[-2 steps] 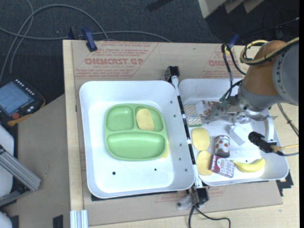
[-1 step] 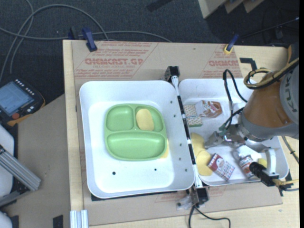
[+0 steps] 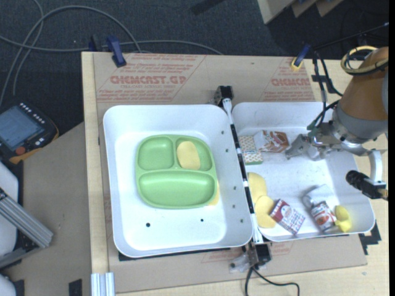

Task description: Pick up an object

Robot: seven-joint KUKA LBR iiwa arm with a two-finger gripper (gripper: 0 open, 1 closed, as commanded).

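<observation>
1. On the surface (image 3: 185,73), two shallow white bins stood side by side: the left bin (image 3: 123,128) and the right bin (image 3: 364,217)
2. The left bin held a green divided tray (image 3: 176,187), with a pale yellow object (image 3: 189,155) lying in the tray's upper right compartment
3. The right bin held several loose objects. A red and white packet (image 3: 273,140) lay near its upper left part, with a small checked packet (image 3: 249,148) just beside it against the left wall
4. Yellow pieces (image 3: 260,197) lay along the left wall of the right bin, lower down. A red and white carton (image 3: 287,216) lay just beside them, tilted
5. A small can (image 3: 320,212) with a red label lay near the lower right part of the right bin, and a small yellow object (image 3: 342,217) sat just beside it, near the bin's right wall
6. The arm (image 3: 364,97) reached in from the right, over the upper right part of the right bin
7. The gripper (image 3: 302,148) sat low over the bin floor, to the right of the red and white packet and apart from it
8. No object was seen between the fingers; whether they were released or clenched could not be told
9. The can, the carton and the yellow pieces all lay well apart from the gripper, resting on the bin floor
</observation>
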